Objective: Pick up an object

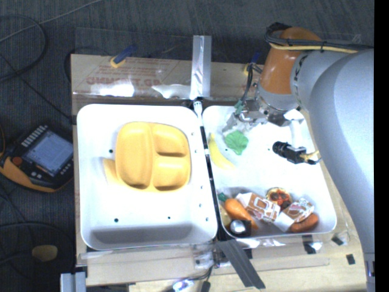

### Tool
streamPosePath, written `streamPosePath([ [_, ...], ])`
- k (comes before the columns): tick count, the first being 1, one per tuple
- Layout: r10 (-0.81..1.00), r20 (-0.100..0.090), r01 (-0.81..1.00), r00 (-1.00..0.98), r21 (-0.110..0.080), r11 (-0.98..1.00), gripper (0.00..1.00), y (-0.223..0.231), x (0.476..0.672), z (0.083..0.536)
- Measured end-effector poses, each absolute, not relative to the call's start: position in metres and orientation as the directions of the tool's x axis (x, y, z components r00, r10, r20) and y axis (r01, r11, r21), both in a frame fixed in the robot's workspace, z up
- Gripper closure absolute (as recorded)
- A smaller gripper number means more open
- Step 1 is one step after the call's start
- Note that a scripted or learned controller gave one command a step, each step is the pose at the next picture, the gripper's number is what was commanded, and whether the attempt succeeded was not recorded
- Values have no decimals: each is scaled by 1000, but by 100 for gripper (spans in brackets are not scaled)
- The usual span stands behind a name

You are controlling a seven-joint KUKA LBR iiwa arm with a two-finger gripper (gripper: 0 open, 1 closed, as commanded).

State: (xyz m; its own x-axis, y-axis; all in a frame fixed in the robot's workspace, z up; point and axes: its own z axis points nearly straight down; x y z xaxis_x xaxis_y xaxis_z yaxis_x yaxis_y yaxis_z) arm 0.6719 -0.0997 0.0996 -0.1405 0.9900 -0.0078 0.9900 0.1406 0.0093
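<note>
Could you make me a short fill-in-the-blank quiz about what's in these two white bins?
1. The yellow divided tray lies in the ____ bin.
2. The tool hangs just above a crumpled ____ object.
3. The carrot lies near the right bin's ____ edge.

Missing words: left; green; front

Two white bins (146,236), one yellow tray (153,156), one banana (217,154), one carrot (236,210)
</note>
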Motion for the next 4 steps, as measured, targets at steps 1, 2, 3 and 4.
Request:
streamPosePath([
  [1,995,-1,995,-102,0,102,100,-48,669,198],
  [2,980,-4,980,-199,-2,199,100,-58,626,223],
  [3,977,-2,977,-215,-2,215,100,-71,570,228],
  [4,977,-1,977,-215,-2,215,0,-71,570,228],
])
